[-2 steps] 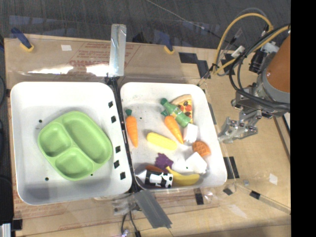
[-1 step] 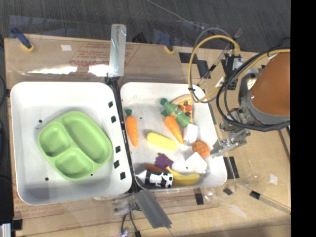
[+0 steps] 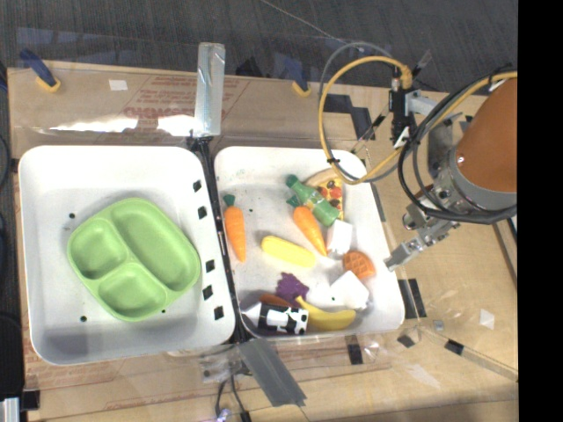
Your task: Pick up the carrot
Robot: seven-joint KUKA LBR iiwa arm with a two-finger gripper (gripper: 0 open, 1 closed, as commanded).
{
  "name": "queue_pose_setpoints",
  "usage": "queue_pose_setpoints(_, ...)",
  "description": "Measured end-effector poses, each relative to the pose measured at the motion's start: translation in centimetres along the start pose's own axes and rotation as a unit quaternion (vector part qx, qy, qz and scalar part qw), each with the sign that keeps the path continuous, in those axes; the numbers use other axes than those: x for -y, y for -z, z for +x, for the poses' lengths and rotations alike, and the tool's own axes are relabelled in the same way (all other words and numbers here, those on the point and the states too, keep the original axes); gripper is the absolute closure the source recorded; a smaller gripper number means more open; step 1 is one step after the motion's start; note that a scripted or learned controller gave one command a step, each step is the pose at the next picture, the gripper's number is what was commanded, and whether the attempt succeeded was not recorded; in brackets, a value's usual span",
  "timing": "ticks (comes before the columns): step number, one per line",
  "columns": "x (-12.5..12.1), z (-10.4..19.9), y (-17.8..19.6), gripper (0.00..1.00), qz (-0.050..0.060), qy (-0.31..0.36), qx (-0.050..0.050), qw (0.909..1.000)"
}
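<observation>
Two shallow white bins sit side by side on the bench. The left bin (image 3: 35, 262) holds a green divided plate (image 3: 132, 258) with three compartments. The right bin (image 3: 264, 161) holds an assortment of toy foods: a carrot (image 3: 234, 232) lying lengthwise along the bin's left wall, green top toward the far side; a second carrot (image 3: 308, 227) nearer the middle, lying at a slant; a yellow oblong piece (image 3: 288, 251) between the two; a purple item (image 3: 291, 286); a banana (image 3: 332, 317) by the near wall; and a black-and-white toy (image 3: 283, 320) in the near-left corner. The arm, its orange band (image 3: 494, 143) visible at the right, stands outside the right bin's right wall, with the gripper (image 3: 420, 240) over the bench, well apart from both carrots. Its finger opening cannot be told from this angle; nothing is seen in its grasp.
</observation>
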State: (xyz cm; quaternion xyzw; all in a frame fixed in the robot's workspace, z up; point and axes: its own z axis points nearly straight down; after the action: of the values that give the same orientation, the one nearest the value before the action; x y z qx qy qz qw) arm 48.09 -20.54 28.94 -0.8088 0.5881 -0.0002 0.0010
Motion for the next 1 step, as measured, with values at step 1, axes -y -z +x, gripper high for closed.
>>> queue_pose_setpoints(1, -0.08, -0.74, 3.29, 1.00, 0.000, 0.193, 0.000, 0.9812)
